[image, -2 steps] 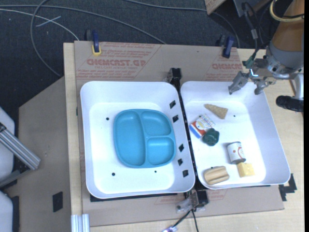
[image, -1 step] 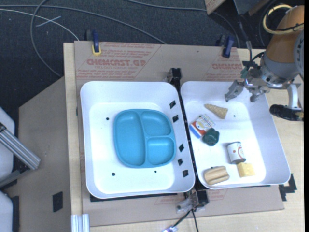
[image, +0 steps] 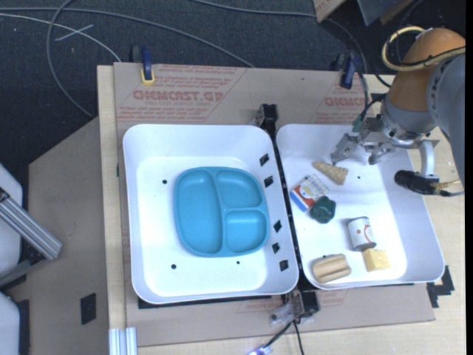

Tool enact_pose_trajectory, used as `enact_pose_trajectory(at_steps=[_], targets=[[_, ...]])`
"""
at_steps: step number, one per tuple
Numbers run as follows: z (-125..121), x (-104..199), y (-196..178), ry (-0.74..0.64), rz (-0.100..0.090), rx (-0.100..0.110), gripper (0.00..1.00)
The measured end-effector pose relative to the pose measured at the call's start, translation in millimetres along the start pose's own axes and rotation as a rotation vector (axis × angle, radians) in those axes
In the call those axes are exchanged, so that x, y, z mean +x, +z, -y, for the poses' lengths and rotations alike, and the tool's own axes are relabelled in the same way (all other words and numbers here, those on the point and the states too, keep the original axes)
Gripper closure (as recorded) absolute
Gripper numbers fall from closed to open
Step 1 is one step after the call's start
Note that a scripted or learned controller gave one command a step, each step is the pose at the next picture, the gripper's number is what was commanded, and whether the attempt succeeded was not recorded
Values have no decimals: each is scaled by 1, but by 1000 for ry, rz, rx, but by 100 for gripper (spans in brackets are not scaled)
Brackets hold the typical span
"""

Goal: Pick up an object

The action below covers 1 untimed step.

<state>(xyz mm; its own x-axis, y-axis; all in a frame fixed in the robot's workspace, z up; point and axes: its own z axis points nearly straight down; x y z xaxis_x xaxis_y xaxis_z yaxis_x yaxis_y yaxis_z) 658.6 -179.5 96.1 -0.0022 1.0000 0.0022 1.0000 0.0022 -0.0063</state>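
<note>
Tan wedge, card, green lump, can, yellow block, bun, scattered in right bin

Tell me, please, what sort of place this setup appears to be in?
Probably a robotics lab workcell: a robot arm reaches over two white bins clamped to a board, one holding a blue divided plate, the other small toy foods, with loose cables on the dark floor.

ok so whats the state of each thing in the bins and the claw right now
blue divided plate: flat in the left bin, compartments bare
claw: over the right bin, above the items
cone: lying on its side
small can: lying on its side
bread roll: lying flat
dark green piece: lying on the edge of a flat packet
</note>
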Motion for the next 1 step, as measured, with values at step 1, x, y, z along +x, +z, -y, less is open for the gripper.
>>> enact_pose_trajectory(at_steps=[1], targets=[[-2, 0, -16, -1, 2, -8, 100]])
